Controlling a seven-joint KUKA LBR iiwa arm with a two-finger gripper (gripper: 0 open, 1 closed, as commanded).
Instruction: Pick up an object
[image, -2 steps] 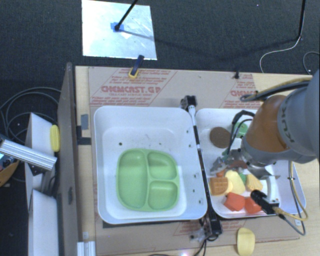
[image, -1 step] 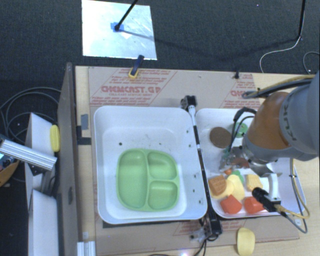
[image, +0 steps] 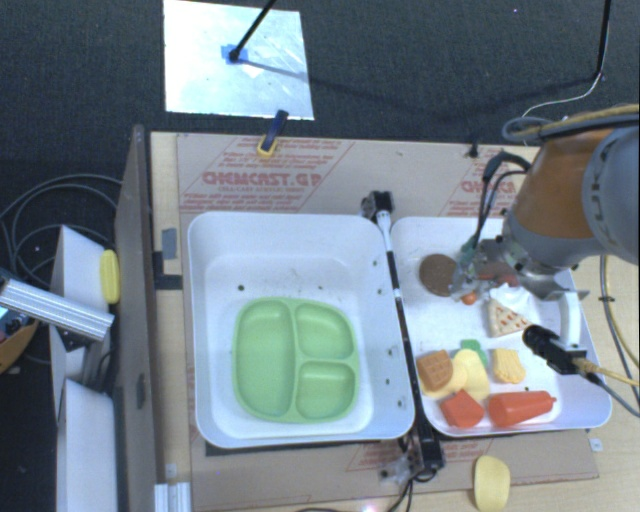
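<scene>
Arm (image: 575, 190) reaches in from the right over the right bin (image: 590, 400), gripper (image: 472, 285) low near that bin's far-left part, just beside a brown round cookie (image: 436, 274). Fingers state: cannot tell, too blurred and small. Nothing visibly held. Toy food sits in the right bin: a white wedge slice (image: 506, 320) near the middle, then along the near edge a waffle piece (image: 434, 369), yellow lump (image: 472, 376), green piece (image: 472, 348), cracker (image: 509, 365), red block (image: 462, 409) and an orange-red carrot shape (image: 520, 406). Left bin (image: 215, 250) holds a green divided plate (image: 295, 359). A yellow object (image: 490, 481) lies on the tabletop (image: 330, 165) outside, by the right bin's near edge.
</scene>
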